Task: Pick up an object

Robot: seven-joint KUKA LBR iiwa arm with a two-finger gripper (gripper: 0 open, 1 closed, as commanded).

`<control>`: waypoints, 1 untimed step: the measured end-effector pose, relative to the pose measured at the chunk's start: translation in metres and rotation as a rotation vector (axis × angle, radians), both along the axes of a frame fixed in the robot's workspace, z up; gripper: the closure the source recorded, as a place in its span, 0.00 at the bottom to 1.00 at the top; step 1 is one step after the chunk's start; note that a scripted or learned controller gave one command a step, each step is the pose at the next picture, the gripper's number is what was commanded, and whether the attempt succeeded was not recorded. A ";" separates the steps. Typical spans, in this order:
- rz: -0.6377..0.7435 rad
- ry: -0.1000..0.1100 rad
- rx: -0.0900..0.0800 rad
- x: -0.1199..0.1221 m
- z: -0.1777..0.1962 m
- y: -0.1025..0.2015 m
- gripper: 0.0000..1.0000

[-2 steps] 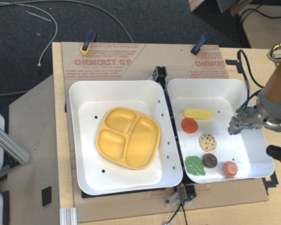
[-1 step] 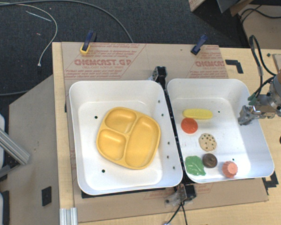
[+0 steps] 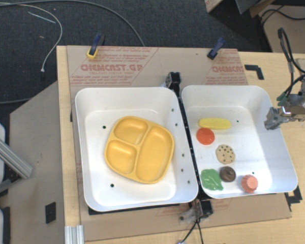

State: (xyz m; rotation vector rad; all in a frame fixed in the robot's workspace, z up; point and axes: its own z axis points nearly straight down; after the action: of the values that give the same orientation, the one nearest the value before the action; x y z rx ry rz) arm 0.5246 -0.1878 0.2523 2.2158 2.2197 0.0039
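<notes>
The bench [image 3: 142,60] carries a cardboard sheet with red lettering, pinned at its far edge by two blue clamps [image 3: 95,46]. On it two shallow white bins sit side by side, touching along their inner walls.

The left bin [image 3: 91,187] holds a yellow divided plate [image 3: 140,149] with three compartments, lying flat near the bin's middle.

The right bin [image 3: 274,156] holds six small things. A yellow banana-shaped piece [image 3: 214,123] lies toward the far side, with a red-orange ball [image 3: 205,136] just beside it on the near side. A pale speckled cookie [image 3: 224,153] sits near the bin's middle. Along the near wall lie a green leafy piece [image 3: 211,179], a dark brown doughnut [image 3: 227,174] touching or just beside it, and a pink cup-like piece [image 3: 249,183] a little apart to the right.

The gripper [image 3: 272,121] hangs at the right bin's right wall, well apart from all six things; whether its fingers are apart or together cannot be told.
</notes>
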 end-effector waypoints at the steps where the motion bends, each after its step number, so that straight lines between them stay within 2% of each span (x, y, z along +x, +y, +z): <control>1: 0.005 0.007 0.006 -0.010 0.005 0.057 1.00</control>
State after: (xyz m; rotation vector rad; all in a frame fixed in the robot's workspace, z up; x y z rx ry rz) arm 0.5147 -0.1312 0.2571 2.2172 2.2315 0.0027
